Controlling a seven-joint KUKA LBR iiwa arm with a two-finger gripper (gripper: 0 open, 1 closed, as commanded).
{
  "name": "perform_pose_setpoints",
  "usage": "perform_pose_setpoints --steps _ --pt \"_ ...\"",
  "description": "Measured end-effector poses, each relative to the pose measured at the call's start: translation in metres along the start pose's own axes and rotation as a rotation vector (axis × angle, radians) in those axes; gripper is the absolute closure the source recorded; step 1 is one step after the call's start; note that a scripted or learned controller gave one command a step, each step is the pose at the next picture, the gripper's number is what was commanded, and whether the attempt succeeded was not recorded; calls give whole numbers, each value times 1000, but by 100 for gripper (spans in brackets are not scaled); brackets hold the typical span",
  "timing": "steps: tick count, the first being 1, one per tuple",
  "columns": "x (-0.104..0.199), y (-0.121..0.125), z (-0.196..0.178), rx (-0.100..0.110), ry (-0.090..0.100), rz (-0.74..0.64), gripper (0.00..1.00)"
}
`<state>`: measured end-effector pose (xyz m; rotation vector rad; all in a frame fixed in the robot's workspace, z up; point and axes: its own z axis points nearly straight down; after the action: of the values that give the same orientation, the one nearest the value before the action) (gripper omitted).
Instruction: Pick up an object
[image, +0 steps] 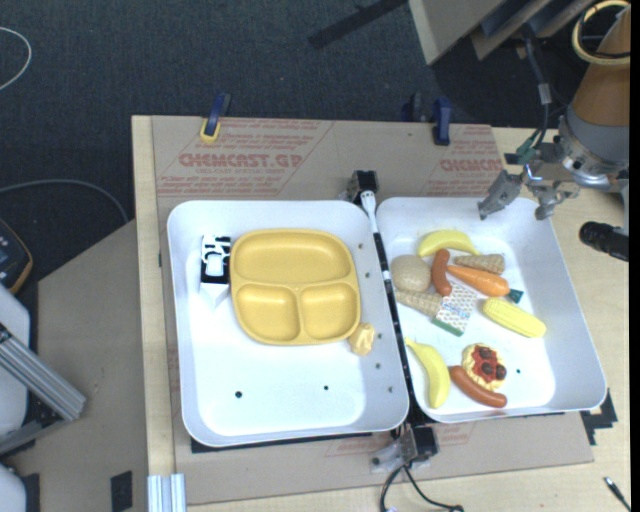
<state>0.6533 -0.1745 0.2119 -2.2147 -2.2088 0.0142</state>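
Two fingers of the gripper hang spread apart with nothing between them, poised over the far edge of the right bin. Below and just ahead of them lies a yellow banana, then a sausage and a carrot touching it, with more toy food further on. Well off to the side sits a yellow divided tray in the left bin. By my reckoning this is the approach stage, nothing chosen yet; next the arm must come down over one piece, the banana being nearest, and close on it.
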Motion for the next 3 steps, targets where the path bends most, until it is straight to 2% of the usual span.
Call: perform_pose_setpoints --steps 1,2,3 --pt "1 3 -10 -15 -3 -3 0" --pt "-2 -1 34 -11 -2 -3 0" --pt "-2 9 88 -11 -2 -5 0"
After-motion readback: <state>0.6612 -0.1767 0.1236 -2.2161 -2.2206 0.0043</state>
